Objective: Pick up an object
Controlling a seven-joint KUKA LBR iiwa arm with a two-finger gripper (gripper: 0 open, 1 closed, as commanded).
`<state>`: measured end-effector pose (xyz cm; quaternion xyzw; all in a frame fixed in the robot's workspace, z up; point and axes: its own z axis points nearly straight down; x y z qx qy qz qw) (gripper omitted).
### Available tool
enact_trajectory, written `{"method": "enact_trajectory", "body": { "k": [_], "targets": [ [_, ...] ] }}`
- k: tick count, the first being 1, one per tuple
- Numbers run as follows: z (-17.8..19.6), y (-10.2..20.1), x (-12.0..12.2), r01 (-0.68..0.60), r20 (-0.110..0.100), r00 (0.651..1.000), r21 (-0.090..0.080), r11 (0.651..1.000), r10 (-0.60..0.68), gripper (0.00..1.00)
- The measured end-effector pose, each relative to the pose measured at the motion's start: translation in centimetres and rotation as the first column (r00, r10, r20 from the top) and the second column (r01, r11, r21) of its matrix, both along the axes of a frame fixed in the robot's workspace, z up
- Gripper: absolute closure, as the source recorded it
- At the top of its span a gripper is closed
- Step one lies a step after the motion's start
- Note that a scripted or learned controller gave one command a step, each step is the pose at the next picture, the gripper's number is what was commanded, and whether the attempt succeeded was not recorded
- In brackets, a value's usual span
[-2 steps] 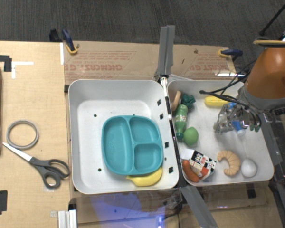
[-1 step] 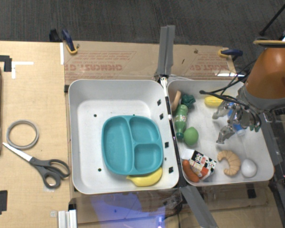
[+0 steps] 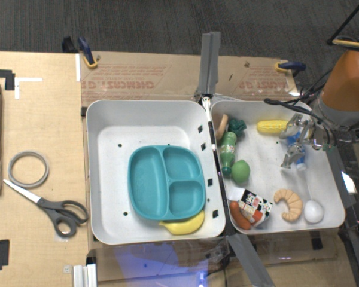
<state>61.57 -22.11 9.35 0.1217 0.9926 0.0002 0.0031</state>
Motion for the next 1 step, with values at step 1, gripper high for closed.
{"method": "enact_trajectory", "body": {
  "k": [1],
  "targets": [
    [-0.14, 0.08, 1.33, 0.057, -0.011, 0.998, 0.004, 0.998, -0.057, 0.00]
  ]
}}
